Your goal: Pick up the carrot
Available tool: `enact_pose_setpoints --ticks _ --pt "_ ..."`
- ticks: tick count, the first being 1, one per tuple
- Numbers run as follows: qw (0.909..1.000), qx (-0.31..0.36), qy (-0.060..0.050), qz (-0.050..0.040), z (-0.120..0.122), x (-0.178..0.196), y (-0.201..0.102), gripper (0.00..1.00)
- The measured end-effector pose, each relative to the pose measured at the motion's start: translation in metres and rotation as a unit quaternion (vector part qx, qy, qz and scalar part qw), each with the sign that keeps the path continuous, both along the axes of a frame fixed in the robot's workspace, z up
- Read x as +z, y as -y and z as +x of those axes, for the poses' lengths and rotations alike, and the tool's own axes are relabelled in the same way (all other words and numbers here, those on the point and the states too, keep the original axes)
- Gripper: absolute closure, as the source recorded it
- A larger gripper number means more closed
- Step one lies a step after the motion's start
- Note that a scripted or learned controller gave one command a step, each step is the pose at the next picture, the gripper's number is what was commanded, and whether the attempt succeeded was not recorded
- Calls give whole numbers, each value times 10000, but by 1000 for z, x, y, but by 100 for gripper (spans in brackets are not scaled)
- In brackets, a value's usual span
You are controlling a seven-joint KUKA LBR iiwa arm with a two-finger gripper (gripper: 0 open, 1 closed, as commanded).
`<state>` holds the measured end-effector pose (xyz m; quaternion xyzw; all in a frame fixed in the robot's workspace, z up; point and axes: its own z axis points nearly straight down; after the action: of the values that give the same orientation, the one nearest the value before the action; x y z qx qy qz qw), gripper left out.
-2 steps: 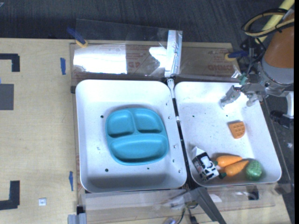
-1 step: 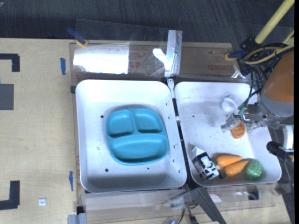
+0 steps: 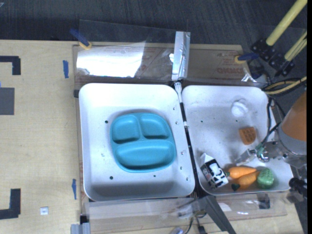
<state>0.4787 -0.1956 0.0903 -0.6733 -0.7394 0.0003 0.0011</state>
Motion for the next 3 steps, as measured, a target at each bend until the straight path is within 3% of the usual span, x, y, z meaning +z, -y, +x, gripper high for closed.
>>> enact_pose_setpoints --ticks 1,2,3 --pt "9954 961 16 57 3 -2 14 0" --pt "9799 1992 47 -17 4 -2 -32 0" --pt "9705 2411 48 -32 3 -2 -50 0"
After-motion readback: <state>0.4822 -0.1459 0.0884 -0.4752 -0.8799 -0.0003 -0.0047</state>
